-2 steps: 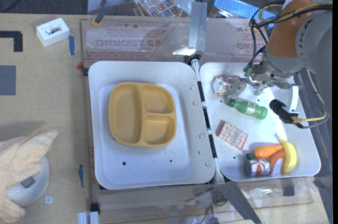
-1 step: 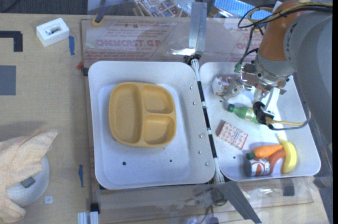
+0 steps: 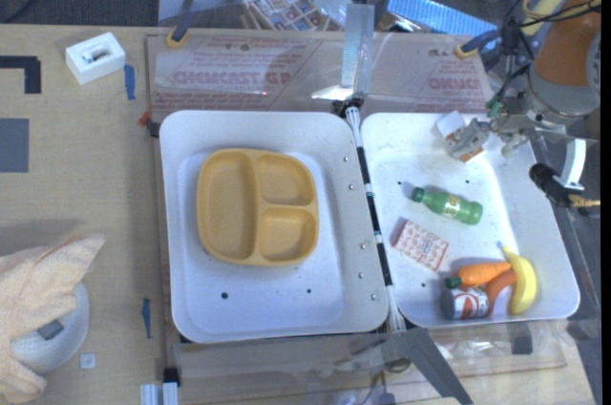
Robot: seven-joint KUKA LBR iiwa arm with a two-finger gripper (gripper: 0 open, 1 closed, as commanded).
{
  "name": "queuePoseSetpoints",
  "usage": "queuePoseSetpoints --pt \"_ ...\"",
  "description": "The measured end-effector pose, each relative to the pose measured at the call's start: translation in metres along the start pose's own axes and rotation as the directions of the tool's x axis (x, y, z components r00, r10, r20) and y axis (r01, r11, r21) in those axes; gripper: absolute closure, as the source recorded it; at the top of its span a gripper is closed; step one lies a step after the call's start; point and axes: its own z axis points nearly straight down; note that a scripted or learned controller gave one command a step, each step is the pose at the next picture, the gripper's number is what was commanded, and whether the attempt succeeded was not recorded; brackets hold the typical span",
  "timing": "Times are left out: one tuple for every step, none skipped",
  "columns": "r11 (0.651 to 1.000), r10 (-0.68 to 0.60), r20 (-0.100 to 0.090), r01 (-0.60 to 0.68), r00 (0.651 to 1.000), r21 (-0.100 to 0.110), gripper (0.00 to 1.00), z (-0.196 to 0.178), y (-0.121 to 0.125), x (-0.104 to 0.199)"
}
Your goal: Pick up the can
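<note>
The can (image 3: 465,303) is small, red and white with a grey top. It sits at the front edge of the right bin (image 3: 535,202), pressed against an orange carrot (image 3: 482,274) and a yellow banana (image 3: 521,284). My gripper (image 3: 467,141) hangs over the back of the right bin, well behind the can and apart from it. Nothing shows in its grasp. The grey arm with its orange band (image 3: 568,50) reaches in from the upper right.
A green bottle (image 3: 449,204) lies in the middle of the right bin, with a red-patterned packet (image 3: 420,244) in front of it. The left bin (image 3: 191,298) holds a yellow divided plate (image 3: 257,205). A cloth (image 3: 43,274) and a white box (image 3: 94,56) lie on the bench at left.
</note>
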Motion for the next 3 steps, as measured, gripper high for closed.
queuePoseSetpoints --pt "0.998 -0.068 -0.002 0.068 0.998 -0.003 0.0 0.044 -0.065 0.067" --pt "0.985 0.168 -0.005 -0.168 0.986 0.037 0.0 0.041 0.004 0.059" --pt "0.985 0.167 -0.003 -0.166 0.986 0.046 1.0 0.034 0.003 0.06"
